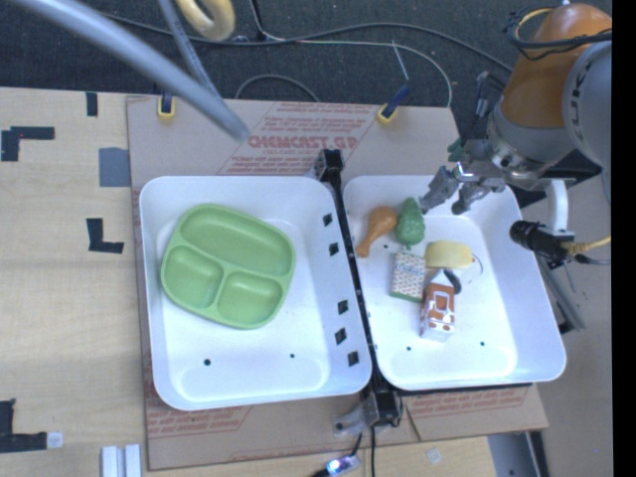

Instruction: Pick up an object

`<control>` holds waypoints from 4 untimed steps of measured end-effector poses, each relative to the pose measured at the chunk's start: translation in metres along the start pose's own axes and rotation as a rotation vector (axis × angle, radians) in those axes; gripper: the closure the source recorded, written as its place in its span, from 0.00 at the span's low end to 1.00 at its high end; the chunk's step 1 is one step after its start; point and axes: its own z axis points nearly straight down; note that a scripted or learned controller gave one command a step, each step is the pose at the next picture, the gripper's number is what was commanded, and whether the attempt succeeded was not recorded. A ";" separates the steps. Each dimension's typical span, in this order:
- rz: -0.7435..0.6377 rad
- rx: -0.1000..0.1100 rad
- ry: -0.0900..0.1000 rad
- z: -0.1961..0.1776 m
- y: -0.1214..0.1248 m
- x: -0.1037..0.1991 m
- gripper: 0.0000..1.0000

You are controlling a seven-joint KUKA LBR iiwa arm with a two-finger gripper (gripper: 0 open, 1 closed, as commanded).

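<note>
Over the far edge of the right bin, the tool hangs with its two fingers spread apart and nothing between them. Below and just left of it, the bin's objects cluster: a green vegetable-like toy touching an orange drumstick-shaped toy, a yellow piece, a patterned packet and a red-and-white carton. The left bin holds a green divided plate. This looks like the approach step; next, the tool must descend centred over one object, probably the green toy, nearest it.
</note>
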 end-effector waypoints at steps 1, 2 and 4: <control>-0.002 0.008 0.001 0.014 -0.019 0.049 1.00; -0.003 0.008 0.001 0.022 -0.042 0.089 1.00; -0.004 0.009 0.001 0.037 -0.086 0.192 1.00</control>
